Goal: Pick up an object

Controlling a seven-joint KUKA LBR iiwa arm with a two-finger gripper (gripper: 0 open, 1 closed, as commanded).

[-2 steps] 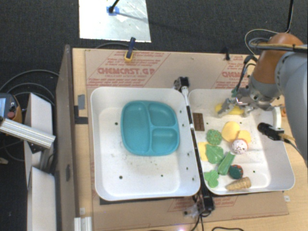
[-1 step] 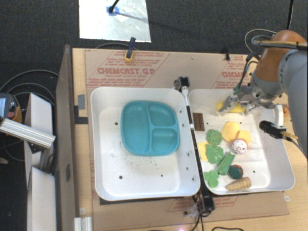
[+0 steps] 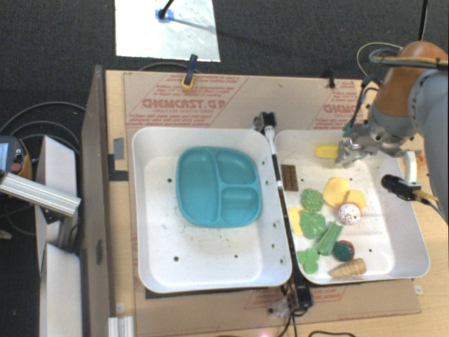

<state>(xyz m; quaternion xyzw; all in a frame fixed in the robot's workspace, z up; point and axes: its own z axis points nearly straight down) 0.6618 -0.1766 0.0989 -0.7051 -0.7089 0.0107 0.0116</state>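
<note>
Light: I see even, bright overhead light; soft shadows
Glare: foil sheet (image 3: 167,20) far left shines
Focus: slightly soft throughout

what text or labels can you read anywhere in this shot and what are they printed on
"CHEMCAST GP" in red, on the brown protective sheet behind the left bin; the last letters are blurred, so the reading is not certain.
The same red print repeats on that sheet behind the right bin, near, cut off and too blurred to read.
Fainter red lines of small print around both: too small to read.
</note>
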